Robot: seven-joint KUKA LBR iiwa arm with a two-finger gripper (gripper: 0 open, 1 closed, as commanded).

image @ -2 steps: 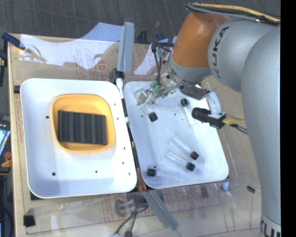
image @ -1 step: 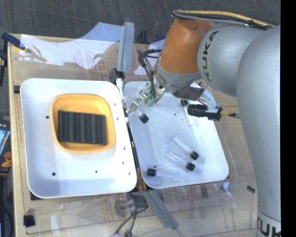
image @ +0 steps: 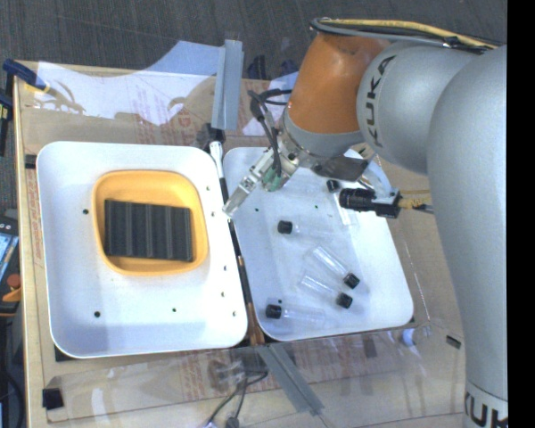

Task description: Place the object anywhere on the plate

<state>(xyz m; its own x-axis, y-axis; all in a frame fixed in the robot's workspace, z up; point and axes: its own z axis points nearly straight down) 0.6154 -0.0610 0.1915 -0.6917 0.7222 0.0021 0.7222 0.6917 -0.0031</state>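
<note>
We see the pincer [image: 250, 184] low over the right bin's [image: 388, 306] upper left corner; we cannot tell its state. The clear vials [image: 325, 263] (black-capped) lie scattered on that bin's floor, apart from it. The yellow plate [image: 149, 185], holding a dark ridged insert, sits in the left bin [image: 62, 310].

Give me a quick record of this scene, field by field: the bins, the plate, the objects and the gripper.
left bin: holds yellow plate with dark ridged insert
right bin: several clear tubes with black caps, lying loose
gripper: above right bin's upper left corner, near the divide
plate contents: no tube on it
task status: not yet done
</note>
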